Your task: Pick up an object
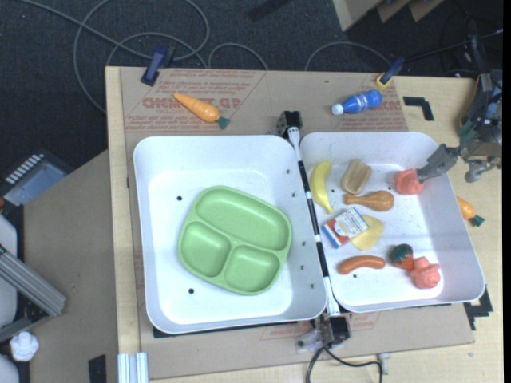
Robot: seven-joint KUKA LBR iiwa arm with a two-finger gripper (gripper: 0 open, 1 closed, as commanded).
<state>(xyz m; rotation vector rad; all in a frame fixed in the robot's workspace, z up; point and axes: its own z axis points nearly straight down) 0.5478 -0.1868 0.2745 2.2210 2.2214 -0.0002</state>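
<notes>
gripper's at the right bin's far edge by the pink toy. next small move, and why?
Probably a short descent onto the pink toy. The gripper sits right beside it at the right bin's upper right corner, and nothing shows between its fingers yet. The toy lies apart from the drumstick and bread roll, so that approach looks uncluttered. Finger state is unclear from this view.
</notes>
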